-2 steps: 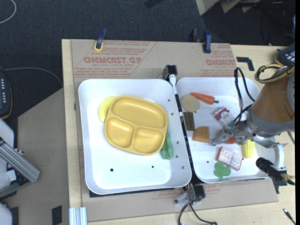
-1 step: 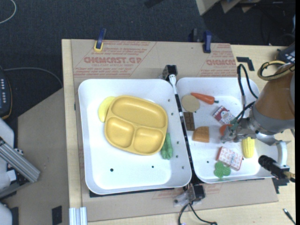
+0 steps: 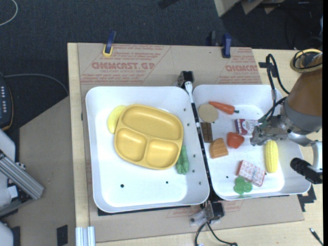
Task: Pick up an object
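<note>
Two shallow white bins (image 3: pixel 97 137) sat before you, the right one crowded with small toy foods, so your grey two-finger gripper (image 3: pixel 262 133) hung low just beside the yellow plastic corn cob (image 3: pixel 271 156); whether it gripped anything, you couldn't tell.

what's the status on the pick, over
Gripper low in right bin, nothing seen held. Corn cob just below it, red-and-white packet beside it. Tomato and carrot nearby, crowded.
</note>
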You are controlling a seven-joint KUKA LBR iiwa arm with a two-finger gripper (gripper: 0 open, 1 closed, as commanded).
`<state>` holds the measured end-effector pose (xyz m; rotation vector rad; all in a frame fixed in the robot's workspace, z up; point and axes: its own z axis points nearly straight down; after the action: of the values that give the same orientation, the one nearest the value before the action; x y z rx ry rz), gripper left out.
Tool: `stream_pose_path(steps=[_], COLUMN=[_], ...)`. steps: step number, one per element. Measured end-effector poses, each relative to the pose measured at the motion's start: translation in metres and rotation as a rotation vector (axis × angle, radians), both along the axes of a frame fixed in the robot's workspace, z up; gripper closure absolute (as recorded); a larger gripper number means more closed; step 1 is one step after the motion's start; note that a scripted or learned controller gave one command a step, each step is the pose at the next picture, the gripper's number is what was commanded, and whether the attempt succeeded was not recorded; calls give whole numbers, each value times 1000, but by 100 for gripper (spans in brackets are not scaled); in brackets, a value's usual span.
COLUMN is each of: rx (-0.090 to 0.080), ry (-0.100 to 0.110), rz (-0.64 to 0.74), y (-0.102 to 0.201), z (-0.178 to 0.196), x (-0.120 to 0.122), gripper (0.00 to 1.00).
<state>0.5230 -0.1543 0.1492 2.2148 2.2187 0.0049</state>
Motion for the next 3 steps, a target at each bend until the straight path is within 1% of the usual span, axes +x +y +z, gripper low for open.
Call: stream_pose_path(steps=[1, 2, 3], rx=[0, 1, 5], ry=[-1, 3, 6], rz=[1, -1, 4], y=[7, 7, 55], z=[61, 77, 86], x=[5, 7, 4], gripper=[100, 100, 100])
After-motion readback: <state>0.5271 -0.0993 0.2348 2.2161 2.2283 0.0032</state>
